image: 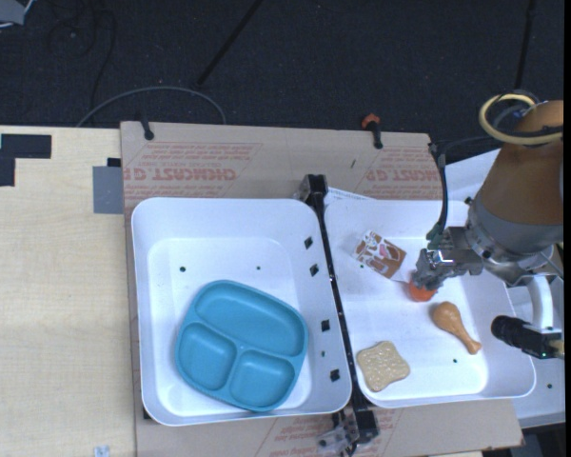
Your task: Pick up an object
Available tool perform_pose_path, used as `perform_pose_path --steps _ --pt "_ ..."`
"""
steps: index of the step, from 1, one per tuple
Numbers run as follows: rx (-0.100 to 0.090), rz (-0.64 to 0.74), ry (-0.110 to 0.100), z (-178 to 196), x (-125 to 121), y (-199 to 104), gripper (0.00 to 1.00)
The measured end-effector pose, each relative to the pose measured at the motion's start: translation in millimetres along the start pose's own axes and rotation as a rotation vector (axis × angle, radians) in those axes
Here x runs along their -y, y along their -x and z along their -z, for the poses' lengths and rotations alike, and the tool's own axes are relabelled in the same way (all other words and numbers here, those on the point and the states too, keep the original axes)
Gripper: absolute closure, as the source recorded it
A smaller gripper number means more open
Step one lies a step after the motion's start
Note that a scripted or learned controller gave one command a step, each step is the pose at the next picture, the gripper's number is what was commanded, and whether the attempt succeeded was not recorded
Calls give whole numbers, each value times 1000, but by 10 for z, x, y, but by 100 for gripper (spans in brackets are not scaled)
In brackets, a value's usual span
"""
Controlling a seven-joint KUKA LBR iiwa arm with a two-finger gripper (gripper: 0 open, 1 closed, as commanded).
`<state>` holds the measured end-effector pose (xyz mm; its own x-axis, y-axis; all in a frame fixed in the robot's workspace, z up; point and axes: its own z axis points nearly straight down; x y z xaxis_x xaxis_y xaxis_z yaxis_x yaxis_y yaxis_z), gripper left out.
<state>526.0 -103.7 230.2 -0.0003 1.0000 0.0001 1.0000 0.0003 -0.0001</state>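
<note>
Camera view: claw [430,272] lowered into the right bin [500,384] over a small orange-red object [421,293].

Reaching in from 3 o'clock, the arm sets its claw directly above the orange-red piece, apparently the pick target; whether it is spread or closed cannot be told, and no grasp is visible. Close neighbours crowd the descent: a drumstick toy [455,325] at 4 o'clock of the target and a brown-and-white packet [380,254] at 10 o'clock. A toast slice [382,365] lies toward 7 o'clock, well clear. The left bin [152,255] holds a blue divided tray [240,345], on the counter [48,303].
</note>
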Motion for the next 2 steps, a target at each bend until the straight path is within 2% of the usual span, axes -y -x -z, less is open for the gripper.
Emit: perform_pose_path --steps 2 --pt "-2 3 -5 -108 86 -1141 100"
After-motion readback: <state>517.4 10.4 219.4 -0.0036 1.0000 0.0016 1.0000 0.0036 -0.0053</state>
